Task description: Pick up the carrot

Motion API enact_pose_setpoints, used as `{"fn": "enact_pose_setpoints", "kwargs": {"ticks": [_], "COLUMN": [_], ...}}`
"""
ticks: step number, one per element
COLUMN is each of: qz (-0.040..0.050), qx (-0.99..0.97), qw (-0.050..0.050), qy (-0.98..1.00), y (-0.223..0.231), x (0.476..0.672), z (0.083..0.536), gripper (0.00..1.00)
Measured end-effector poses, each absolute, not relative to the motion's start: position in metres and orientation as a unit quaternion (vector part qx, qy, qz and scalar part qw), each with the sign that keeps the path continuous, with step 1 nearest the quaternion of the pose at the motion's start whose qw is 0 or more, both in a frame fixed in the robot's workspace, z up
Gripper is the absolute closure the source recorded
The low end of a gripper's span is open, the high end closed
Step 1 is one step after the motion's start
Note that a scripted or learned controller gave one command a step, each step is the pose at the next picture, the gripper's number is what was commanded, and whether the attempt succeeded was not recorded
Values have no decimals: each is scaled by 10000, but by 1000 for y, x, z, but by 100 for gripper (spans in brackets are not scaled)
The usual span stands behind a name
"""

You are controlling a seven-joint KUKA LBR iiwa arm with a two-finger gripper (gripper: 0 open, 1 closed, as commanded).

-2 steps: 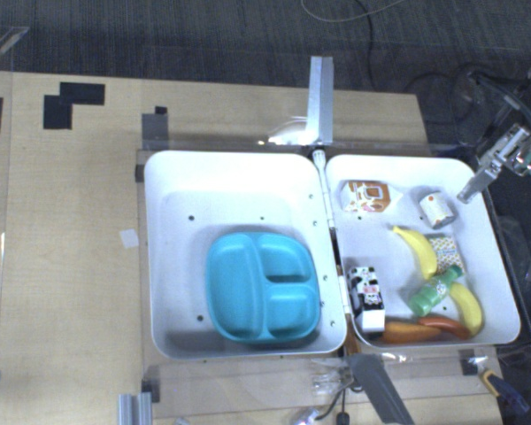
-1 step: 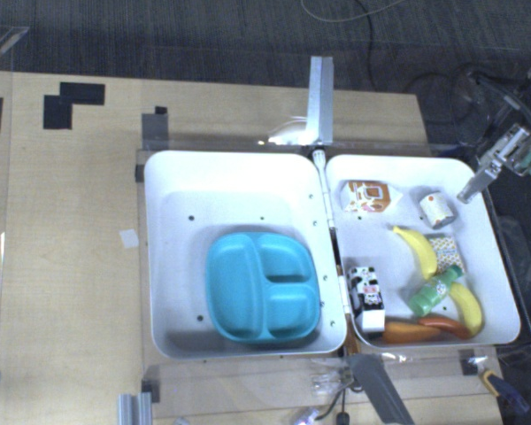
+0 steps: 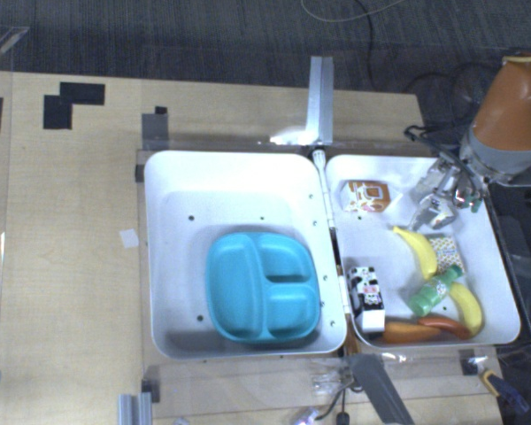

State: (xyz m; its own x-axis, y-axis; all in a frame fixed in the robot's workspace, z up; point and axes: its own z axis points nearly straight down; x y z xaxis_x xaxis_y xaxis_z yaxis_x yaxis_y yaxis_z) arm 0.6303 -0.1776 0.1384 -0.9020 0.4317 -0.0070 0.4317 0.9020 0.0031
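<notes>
The carrot (image 3: 413, 329) lies along the near wall of the right bin (image 3: 506, 273), orange and long, pointing left-right, with a red pepper-like piece (image 3: 446, 325) against its right end. My gripper (image 3: 434, 206) hangs over the far right part of that bin, well away from the carrot, just beyond the upper tip of a banana (image 3: 419, 247). Its metal fingers point down-left and nothing sits between them.
The right bin also holds a green bottle (image 3: 432, 294), a second banana (image 3: 466, 306), a small black-and-white box (image 3: 366, 292), an orange-and-white packet (image 3: 366, 197) and a patterned cloth (image 3: 444, 253). A blue divided plate (image 3: 264, 285) lies in the left bin (image 3: 173, 237).
</notes>
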Motion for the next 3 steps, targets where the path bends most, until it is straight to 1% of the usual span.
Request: {"fn": "enact_pose_setpoints", "kwargs": {"ticks": [1,2,3], "qz": [16,3,-3], "qx": [2220,2429,1145], "qw": [98,62,53], "qy": [9750,9700,9934], "y": [-177,-202,-205], "x": [634,635,610], "z": [153,219,240], "gripper": [100,100,100]}}
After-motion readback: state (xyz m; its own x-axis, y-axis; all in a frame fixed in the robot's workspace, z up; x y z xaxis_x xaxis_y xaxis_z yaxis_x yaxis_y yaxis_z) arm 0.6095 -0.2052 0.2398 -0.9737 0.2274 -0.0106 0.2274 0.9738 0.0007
